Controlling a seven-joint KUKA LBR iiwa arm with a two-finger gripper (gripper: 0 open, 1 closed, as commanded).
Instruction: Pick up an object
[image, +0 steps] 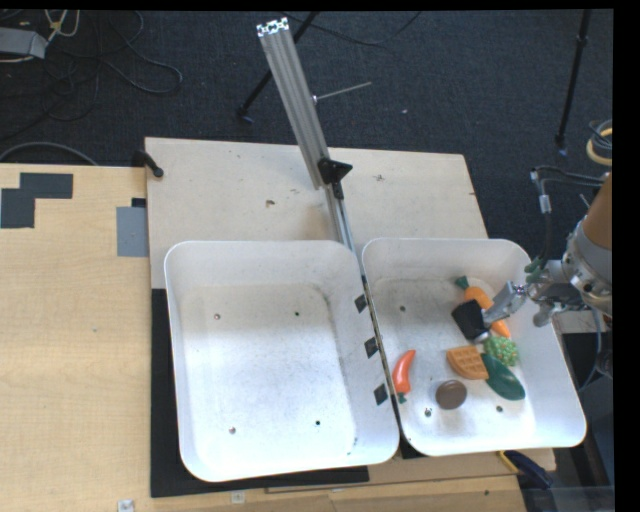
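You see the gripper (497, 316) low over the right bin (540, 432); nothing lifted yet, finger state unclear.

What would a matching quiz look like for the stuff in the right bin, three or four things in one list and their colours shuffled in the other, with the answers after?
Things:
1. pepper, lying by the divider
2. round disc, near the bin's front
3. block, beside the gripper
4. waffle-like piece, in the middle of the pile

Colours:
A. black
B. tan orange
C. red-orange
D. brown

Pairs: 1-C, 2-D, 3-A, 4-B
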